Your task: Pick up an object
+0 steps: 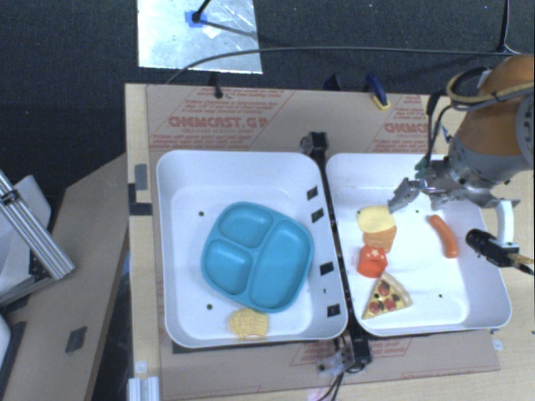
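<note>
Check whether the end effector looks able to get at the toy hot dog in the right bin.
Probably yes. The end effector hangs over the right bin, and the toy hot dog lies apart from the other toys, with nothing on top.

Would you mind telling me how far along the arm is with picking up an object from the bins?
Done so far: the arm has reached over the right bin. In hand: nothing visible; its pincer hovers just above and right of the yellow-topped orange block. Left: the grasp and lift. That block, the red piece, the pizza slice and the sausage all lie on the bin floor.
</note>
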Robot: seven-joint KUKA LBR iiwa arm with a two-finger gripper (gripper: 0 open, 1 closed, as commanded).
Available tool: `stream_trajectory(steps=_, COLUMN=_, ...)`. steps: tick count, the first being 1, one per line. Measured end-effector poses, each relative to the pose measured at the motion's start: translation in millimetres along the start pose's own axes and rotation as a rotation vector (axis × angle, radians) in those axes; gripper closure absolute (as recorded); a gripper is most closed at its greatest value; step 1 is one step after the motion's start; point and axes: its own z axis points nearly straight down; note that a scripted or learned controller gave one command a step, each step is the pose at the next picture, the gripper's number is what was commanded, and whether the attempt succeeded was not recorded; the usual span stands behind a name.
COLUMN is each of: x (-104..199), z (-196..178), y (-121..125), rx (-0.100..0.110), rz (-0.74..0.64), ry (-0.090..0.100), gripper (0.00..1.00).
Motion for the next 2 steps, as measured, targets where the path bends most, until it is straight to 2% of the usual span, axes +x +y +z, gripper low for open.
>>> stream_trajectory(steps=1, x=4, z=42, y=3, rx=0.001, rz=0.0, ry=0.0, gripper=0.0)
stream_trajectory(steps=2, x=4, z=29, y=4, rx=-0.005, rz=0.0, ry=-0.002, gripper=1.0)
